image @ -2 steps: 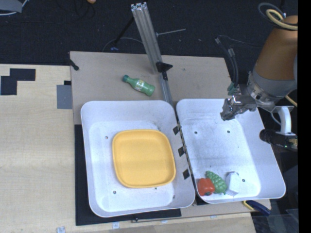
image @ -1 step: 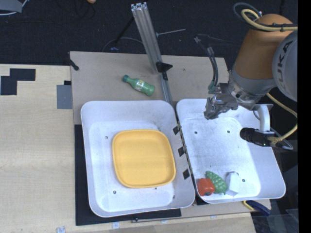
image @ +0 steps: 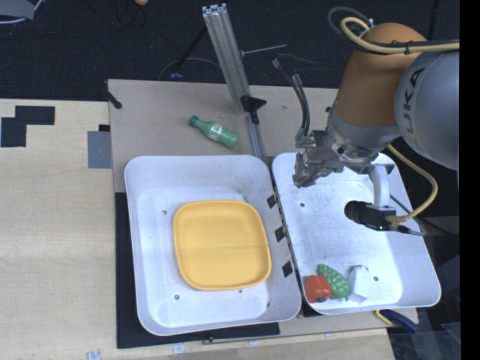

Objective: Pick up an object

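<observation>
The gripper [image: 304, 172] is seen over the far left corner of the right bin [image: 405, 272]; whether it is closed cannot be told. A red and green object [image: 328, 283] is noted at that bin's near edge, well apart from the gripper, with a yellow plate [image: 221, 244] in the left bin [image: 150, 178].
</observation>
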`<state>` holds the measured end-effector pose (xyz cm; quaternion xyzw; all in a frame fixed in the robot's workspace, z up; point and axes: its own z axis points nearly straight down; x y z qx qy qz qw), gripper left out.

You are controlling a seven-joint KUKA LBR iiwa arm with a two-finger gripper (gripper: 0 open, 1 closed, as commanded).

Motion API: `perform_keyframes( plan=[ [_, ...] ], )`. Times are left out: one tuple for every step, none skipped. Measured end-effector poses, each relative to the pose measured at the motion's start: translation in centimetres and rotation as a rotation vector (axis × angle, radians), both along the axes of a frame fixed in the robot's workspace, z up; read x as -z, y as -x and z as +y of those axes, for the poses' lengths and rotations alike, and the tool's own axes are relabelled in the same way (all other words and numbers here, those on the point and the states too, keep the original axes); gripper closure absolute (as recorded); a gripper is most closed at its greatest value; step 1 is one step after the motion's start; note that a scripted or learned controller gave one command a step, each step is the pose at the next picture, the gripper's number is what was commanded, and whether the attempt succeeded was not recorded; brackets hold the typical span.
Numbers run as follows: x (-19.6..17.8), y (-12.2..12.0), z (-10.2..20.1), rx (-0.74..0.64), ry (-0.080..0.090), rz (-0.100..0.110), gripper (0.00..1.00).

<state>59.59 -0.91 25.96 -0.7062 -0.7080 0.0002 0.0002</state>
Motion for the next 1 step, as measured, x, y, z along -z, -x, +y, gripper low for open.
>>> perform_keyframes(
  plan=[
    [1.32,0.4,6.03,-0.001,-0.001,0.001,1.0]
  ],
)
